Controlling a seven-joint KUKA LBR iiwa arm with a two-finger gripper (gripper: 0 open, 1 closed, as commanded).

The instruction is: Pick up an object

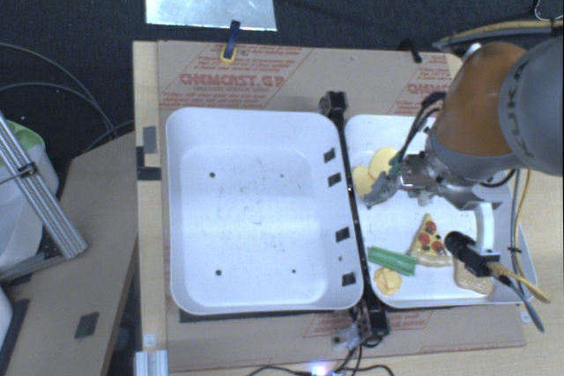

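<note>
The right bin holds several toy foods. A pale yellow piece lies near the bin's left wall, with a smaller yellow piece beside it. A pizza slice, a green stick, a small yellow lump and a tan piece lie toward the front. My gripper hangs low over the left part of this bin, right at the lower edge of the pale yellow piece. The arm's wrist hides part of the bin behind it.
The left bin sits beside the right one, parted from it by a black clip strip. Both rest on a cardboard sheet. The grey and orange arm covers the right bin's far right side.
</note>
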